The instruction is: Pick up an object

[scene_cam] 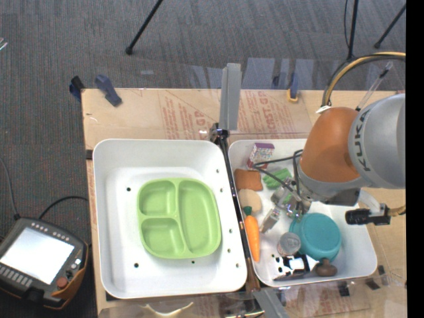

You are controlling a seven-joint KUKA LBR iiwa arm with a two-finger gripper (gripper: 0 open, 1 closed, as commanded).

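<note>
Camera view places the fingers [286, 204] low in the right bin [364, 247], among crowded items beside the teal bowl [319, 236] and near the carrot [252, 237]; whether they are released or clenched cannot be told. One item is best singled out and squarely straddled, so neighbours are not dragged

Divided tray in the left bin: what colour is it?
Light green. The divided tray shows plainly in the camera view, lying in the left bin.
</note>
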